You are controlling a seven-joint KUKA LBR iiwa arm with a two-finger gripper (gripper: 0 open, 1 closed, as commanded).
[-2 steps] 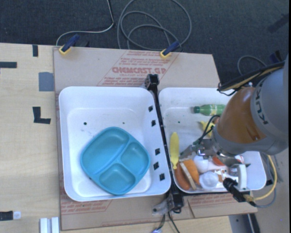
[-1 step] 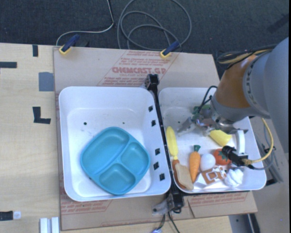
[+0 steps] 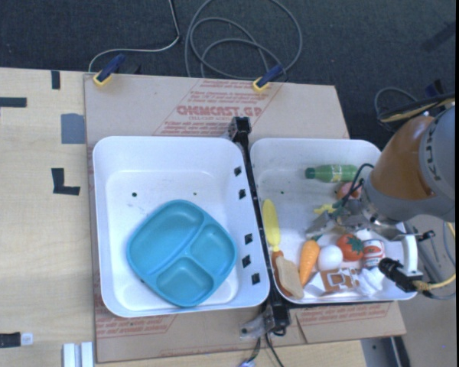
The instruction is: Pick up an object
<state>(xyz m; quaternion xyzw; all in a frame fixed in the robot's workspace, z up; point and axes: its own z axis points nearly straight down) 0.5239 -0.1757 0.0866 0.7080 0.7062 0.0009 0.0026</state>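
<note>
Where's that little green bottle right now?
The green bottle lies on its side near the far edge of the right bin, beyond the carrot and just left of the arm's orange band.

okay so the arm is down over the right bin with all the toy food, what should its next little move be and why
Probably a short, straight lift to check the grasp. The arm reaches low into the right bin, with the gripper down among the crowded items beside the tomato, egg and carrot. Nothing is visibly held, so rising slightly would show whether anything comes up.

Blue plate [image 3: 182, 252] in left bin [image 3: 107, 159]; claw [image 3: 338, 219] over toys.
</note>
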